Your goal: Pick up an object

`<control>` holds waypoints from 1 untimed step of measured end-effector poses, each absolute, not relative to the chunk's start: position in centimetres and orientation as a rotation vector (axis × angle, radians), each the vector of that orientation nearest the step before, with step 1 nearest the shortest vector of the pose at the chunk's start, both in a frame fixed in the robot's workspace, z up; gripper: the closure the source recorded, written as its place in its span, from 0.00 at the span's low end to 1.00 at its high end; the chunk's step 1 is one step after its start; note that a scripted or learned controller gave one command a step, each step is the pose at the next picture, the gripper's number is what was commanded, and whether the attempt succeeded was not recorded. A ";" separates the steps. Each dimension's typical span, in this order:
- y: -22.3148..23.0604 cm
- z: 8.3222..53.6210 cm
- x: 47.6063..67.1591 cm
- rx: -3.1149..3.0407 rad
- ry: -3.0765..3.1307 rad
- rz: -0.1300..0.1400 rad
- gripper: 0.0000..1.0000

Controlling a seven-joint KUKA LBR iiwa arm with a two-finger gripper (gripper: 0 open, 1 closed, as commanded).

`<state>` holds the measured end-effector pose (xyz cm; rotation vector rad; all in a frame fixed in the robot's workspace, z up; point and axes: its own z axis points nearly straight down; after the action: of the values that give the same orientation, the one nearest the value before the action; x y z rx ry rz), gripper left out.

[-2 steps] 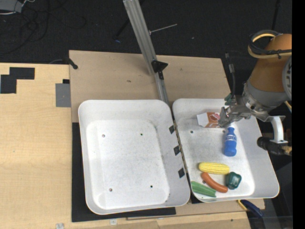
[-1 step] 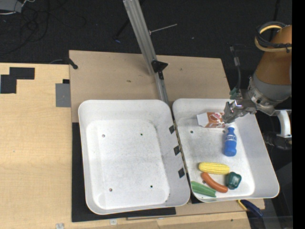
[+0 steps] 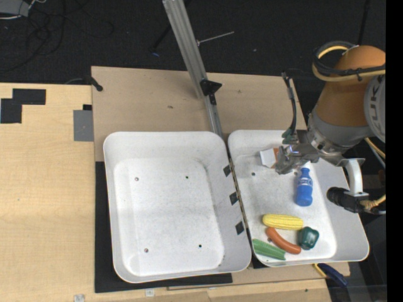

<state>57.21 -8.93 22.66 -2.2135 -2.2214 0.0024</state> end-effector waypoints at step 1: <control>-4.0 23.5 56.3 -2.214 -2.222 0.002 1.00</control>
<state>56.34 -3.99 23.50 -2.2141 -2.2221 0.0020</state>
